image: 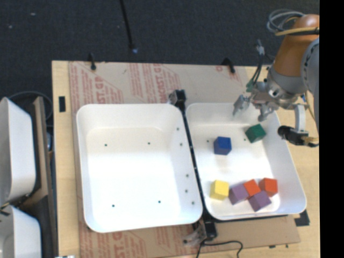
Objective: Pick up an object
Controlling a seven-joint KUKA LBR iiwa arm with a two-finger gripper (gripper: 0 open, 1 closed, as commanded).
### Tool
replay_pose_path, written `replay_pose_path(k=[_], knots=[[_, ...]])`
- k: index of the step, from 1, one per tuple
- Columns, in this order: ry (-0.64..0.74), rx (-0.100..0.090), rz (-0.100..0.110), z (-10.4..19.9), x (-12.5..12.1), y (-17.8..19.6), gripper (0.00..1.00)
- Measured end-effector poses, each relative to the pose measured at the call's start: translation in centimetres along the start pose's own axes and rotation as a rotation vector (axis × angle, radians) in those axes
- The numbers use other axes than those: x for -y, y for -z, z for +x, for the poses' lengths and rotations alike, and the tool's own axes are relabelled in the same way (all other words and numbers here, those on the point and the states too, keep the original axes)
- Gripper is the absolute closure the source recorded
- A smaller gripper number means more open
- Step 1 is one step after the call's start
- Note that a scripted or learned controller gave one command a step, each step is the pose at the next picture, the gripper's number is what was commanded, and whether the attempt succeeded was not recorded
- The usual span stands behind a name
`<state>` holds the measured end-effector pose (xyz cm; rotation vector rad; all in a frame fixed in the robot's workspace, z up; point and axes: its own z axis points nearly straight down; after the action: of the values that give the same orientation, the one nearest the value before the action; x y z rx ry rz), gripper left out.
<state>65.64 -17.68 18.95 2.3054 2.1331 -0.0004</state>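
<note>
My pincer [251, 108] hangs over the far part of the right bin [290, 168], its two fingers [238, 105] spread apart with nothing between them. It sits just beyond the green cube [256, 133], not touching it as far as I can see.

Starting from the near side, the right bin holds a cluster along its near edge: a yellow cube [219, 189] at the left, then a purple cube [237, 193], an orange cube [251, 187] touching it, a second purple cube [260, 200] nearest to me, and a second orange cube [269, 186] at the right end. Farther in, a blue cube [222, 145] sits alone toward the bin's left side, well apart from the cluster. The green cube lies to its right and slightly farther, tilted relative to the bin walls.

The left bin [86, 144] stands just beside the right one, the rims meeting down the middle. Both rest on a cardboard sheet [123, 82] with red printing, laid on the bench [62, 160].

Beyond the pincer, the arm [293, 58] rises at the right, its orange band showing above the grey wrist.
</note>
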Motion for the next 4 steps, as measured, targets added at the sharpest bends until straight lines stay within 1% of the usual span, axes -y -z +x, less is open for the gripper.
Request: replay_pose_path(k=[1, 2, 3, 4], knots=[[0.079, -0.002, 0.004, 5.1, 1.4, -7.7, 0.0], [0.077, -0.001, 0.002, 6.6, 6.7, -8.9, 0.0], [0.075, -0.001, -0.002, 6.5, 6.5, -7.8, 1.0], [0.075, -0.001, -0.002, 6.5, 6.6, -7.8, 0.0]])
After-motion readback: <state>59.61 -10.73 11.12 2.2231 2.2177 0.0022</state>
